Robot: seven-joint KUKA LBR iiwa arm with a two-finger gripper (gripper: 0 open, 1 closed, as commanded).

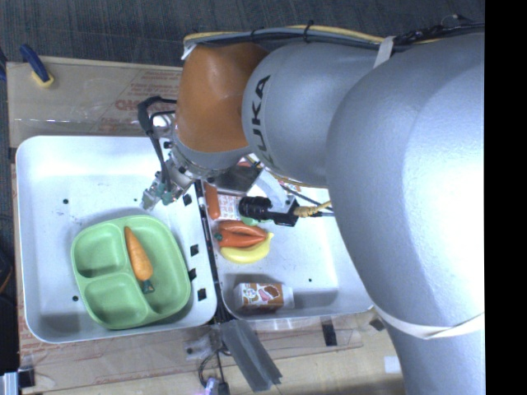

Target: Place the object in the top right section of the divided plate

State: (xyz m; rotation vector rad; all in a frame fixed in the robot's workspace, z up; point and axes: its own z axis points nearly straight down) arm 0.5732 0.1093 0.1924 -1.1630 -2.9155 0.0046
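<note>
A green divided plate (99, 303) lies in the left white bin (49, 171), toward its near side. An orange carrot (137, 255) rests on the plate along the ridge between its upper sections, leaning into the right-hand one. My gripper (158, 192) hangs just above the plate's upper right edge, a short way up and right of the carrot. Nothing shows between its fingertips. The big grey arm with its orange band covers most of the right bin.
In the right bin (321, 295) lie a red pepper-like toy (240, 232) on a yellow banana (247, 253), a brown and white carton (259, 295) near the front, and a red packet (212, 202) by the divider. A blue clip (35, 64) sits at the bench's far left.
</note>
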